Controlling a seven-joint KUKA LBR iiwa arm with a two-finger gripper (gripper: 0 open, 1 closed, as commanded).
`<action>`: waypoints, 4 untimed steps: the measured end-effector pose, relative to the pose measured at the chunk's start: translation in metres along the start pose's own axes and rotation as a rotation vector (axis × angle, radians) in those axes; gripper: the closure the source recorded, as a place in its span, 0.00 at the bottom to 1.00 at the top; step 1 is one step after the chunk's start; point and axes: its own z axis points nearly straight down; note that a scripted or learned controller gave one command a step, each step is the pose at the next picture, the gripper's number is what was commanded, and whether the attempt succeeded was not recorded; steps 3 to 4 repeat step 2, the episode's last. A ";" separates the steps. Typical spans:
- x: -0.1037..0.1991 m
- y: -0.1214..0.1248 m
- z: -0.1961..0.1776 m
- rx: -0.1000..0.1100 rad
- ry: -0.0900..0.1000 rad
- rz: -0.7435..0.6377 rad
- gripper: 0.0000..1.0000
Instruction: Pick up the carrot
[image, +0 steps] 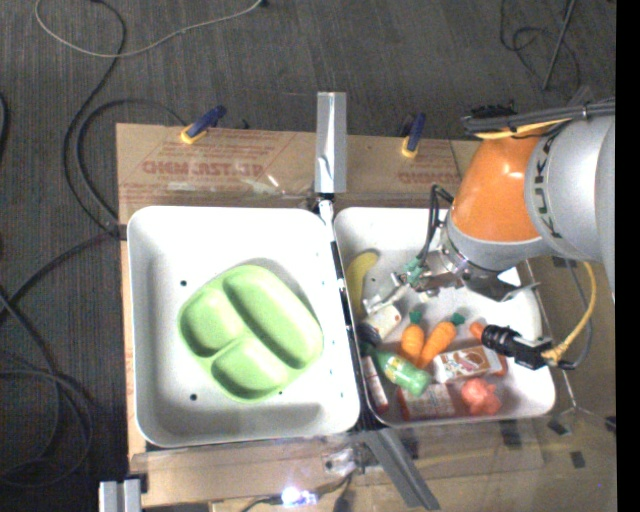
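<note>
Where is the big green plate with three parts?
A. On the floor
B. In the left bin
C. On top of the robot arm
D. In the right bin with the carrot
B. The green plate lies in the left bin, while the carrot sits among the clutter in the right bin.

Overhead slanted view of both bins (150, 240)

The arm (540, 190) runs off the view's right edge and covers the right bin's (345, 250) back right part. Beneath its wrist, the gripper (420, 275) is too dark and small to read. Left of the gripper, the banana (360, 270) is partly hidden.
</note>
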 end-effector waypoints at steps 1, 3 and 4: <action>-0.035 -0.045 0.071 0.000 -0.001 0.137 0.00; -0.053 -0.073 0.069 -0.005 -0.002 0.008 0.00; -0.053 -0.073 0.069 -0.005 -0.002 0.008 0.00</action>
